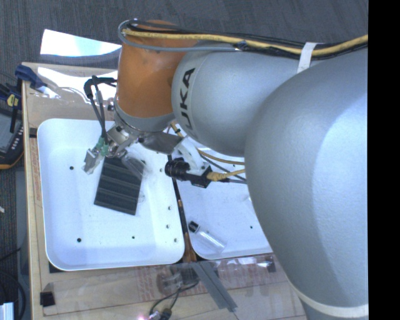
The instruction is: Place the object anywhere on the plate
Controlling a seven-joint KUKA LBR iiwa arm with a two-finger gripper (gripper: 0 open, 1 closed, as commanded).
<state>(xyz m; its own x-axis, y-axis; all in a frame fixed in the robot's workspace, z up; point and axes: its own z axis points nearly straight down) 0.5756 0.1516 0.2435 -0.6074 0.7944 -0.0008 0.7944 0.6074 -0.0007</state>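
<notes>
From my remote seat I saw the pincer (94, 159) hanging low over the upper part of the left bin (59, 187), its pale metal tip pointing down and toward the bin's left side. I could not tell how far apart it stood, nor whether it had hold of anything; the wrist hardware crowded over it. The dark ribbed plate (118, 186) lay flat on the left bin's floor, just beside the pincer tip, its upper edge tucked under the wrist parts. The one loose thing I could make out was a small clear object with a black end (203, 235), lying on the floor of the right bin (219, 206) near its front edge, well apart from the pincer and across the divide from the plate.

The bins sat side by side on a pale wooden tabletop (125, 281), with clear plastic brackets and cables along its front edge. Dark grey carpet (75, 15) lay beyond. The grey arm (281, 125) with its orange band (147, 75) covered most of the right bin.

Counted: two white bins, one ribbed plate, one small clear object, one arm, one pincer.
</notes>
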